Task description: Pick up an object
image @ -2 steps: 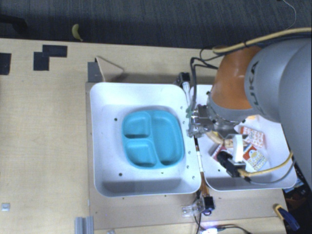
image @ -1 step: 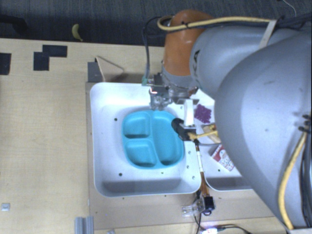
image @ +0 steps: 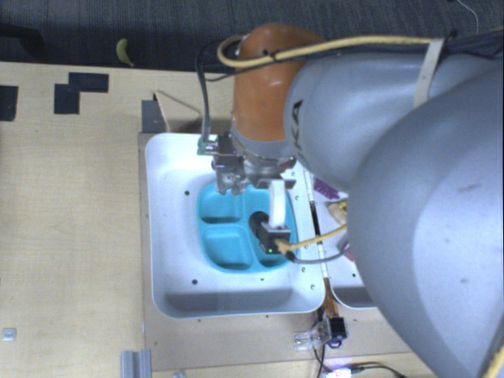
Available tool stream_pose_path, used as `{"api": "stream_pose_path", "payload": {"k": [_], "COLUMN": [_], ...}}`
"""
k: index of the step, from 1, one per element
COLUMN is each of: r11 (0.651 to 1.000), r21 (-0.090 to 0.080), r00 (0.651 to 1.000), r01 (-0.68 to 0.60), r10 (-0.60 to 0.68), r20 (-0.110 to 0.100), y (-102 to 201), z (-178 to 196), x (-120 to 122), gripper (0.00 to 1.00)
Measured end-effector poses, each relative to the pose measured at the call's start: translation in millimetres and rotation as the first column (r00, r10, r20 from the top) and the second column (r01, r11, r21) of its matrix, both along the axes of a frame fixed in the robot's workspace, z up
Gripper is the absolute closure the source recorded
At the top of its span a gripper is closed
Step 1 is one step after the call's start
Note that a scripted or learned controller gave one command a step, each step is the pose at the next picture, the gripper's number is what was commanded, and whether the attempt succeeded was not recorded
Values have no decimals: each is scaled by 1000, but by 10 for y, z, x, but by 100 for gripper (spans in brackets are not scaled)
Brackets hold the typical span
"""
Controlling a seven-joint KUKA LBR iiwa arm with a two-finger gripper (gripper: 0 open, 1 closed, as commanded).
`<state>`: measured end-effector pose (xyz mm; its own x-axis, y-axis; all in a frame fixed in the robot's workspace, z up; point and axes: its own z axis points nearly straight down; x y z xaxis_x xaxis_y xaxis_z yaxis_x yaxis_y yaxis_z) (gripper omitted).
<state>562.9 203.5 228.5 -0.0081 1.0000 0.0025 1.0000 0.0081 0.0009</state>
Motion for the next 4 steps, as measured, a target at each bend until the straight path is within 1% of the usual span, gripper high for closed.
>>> {"api": "stream_pose_path", "payload": {"k": [1,2,3,4], "r11": [1000,1000,1000,1000], "r21": [-1,-1,-2,0], "r00": [1000,1000,1000,1000], "r01": [1,-7,4,-2], "r10": [-1,7,-4,2], "r20": [-2,-1,-2,0], "y": [318,320,314,321], "z": [-88,18,-221,-113], "x": [-644,-635,-766,-756], "gripper": [100,100,100,100]}}
